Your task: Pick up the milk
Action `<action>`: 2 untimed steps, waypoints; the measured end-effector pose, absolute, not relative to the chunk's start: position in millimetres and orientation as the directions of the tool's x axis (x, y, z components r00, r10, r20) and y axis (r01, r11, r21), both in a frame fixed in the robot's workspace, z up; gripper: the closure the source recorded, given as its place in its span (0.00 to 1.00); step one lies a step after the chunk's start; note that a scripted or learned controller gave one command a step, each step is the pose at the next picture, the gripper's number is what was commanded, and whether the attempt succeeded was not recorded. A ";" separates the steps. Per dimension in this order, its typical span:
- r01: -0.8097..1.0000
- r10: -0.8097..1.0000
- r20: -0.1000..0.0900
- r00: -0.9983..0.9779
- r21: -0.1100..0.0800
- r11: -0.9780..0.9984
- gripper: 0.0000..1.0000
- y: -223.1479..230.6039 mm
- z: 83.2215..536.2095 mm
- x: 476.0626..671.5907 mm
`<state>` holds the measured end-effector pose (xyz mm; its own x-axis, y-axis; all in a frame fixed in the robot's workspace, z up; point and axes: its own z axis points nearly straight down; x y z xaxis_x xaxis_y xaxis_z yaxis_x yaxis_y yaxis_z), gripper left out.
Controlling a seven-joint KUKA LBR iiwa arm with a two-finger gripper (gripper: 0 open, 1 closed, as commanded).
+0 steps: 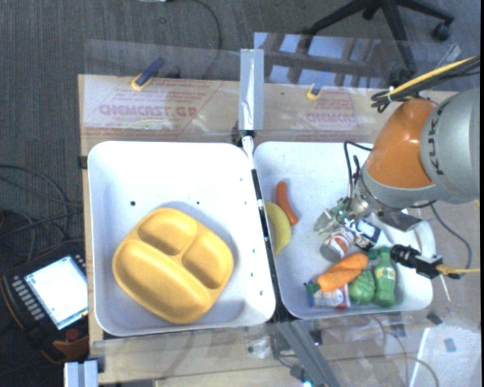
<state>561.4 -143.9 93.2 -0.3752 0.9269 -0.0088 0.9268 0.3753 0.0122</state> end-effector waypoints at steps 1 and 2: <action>0.977 0.977 -0.001 -0.213 0.004 0.213 1.00 -99.2 95.9 557.4; 0.996 0.996 -0.004 -0.088 0.020 0.088 1.00 -159.2 93.6 529.7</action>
